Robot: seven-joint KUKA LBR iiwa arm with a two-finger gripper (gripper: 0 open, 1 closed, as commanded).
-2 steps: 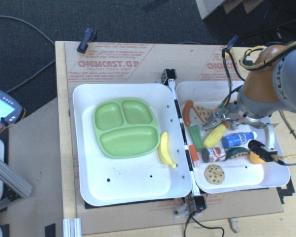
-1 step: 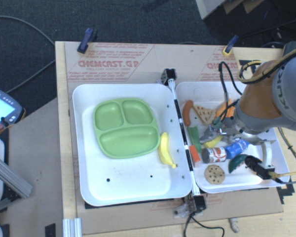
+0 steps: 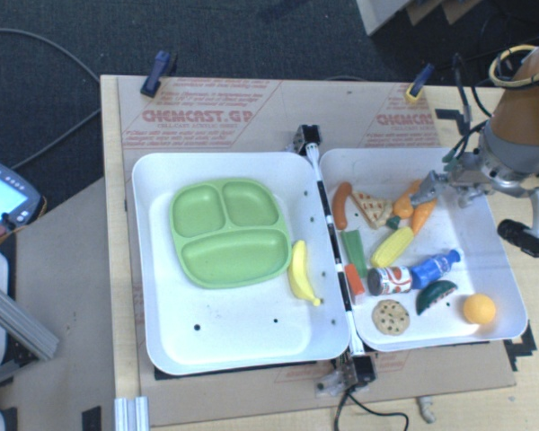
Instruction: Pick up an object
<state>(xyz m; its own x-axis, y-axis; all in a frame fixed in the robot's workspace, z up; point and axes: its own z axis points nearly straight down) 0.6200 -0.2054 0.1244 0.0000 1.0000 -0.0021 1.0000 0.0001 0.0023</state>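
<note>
My gripper (image 3: 428,189) hangs low over the back of the right bin (image 3: 503,281), right at the upper end of an orange carrot (image 3: 412,214). Whether it touches the carrot I cannot tell. Around the carrot lie a toast-like slice (image 3: 372,208), a hot dog (image 3: 341,204) and a yellow corn cob (image 3: 391,245). Nearer the front are a blue bottle (image 3: 437,266), a soda can (image 3: 392,281), a cookie (image 3: 391,317), a dark green vegetable (image 3: 436,294) and an orange (image 3: 479,310). The grey arm with its orange band (image 3: 516,115) comes in from the right.
The left bin (image 3: 242,330) bears a green divided plate (image 3: 229,233), with a banana (image 3: 301,272) at its right side. A green stick (image 3: 353,250) and a small red piece (image 3: 355,281) lie by the right bin's left wall. Clamps sit at the board's back edge.
</note>
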